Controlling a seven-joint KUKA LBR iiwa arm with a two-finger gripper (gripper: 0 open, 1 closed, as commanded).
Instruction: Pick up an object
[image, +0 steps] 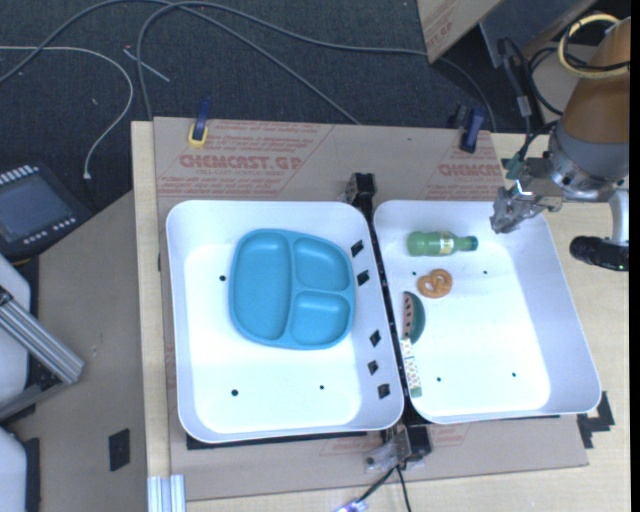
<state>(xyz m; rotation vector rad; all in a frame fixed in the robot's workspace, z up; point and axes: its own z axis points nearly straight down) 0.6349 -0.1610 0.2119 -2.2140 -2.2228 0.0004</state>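
Observation:
In the right bin (530, 330) a green bottle (439, 243) lies on its side near the far edge. Just below it sits a brown pretzel (435, 284). A watermelon slice (413, 317) lies along the bin's left wall, with a narrow wrapped bar (409, 368) below it. My gripper (506, 215) hangs over the bin's far right corner, right of the bottle and apart from it. Nothing is seen between its fingers.
The left bin (200, 380) holds a blue divided plate (291, 289). Black clips line the ridge between the bins. Blue clamps (200, 125) sit on the cardboard's far edge. Cables and a box lie beyond the bench.

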